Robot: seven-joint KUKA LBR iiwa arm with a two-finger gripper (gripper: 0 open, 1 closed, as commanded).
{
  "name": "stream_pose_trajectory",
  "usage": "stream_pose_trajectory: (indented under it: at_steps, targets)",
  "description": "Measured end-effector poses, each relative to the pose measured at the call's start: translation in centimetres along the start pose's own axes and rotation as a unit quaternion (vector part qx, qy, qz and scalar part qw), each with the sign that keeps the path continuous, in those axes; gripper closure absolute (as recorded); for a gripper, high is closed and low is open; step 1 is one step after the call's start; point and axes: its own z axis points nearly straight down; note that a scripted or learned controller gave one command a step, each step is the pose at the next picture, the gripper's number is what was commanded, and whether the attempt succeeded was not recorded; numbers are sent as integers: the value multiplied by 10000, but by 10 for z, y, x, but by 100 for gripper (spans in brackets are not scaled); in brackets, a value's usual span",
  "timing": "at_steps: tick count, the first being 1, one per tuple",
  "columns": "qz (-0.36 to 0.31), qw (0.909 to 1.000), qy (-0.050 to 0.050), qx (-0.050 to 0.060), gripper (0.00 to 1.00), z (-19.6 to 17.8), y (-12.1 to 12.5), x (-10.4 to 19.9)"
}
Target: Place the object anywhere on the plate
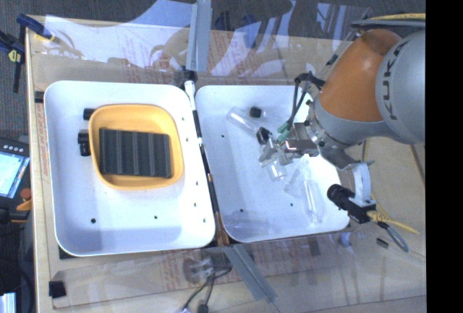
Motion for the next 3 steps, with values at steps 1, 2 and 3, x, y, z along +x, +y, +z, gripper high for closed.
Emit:
stream_pose_trajectory:
  at_steps: [1, 2, 3]
  targets:
    - [-1295, 9916, 2, 1, 100, -32, 46, 21]
    - [-2389, 9711, 4, 6, 100, 6, 86, 49]
    - [-3003, 9538, 8, 8, 100, 25, 107, 104]
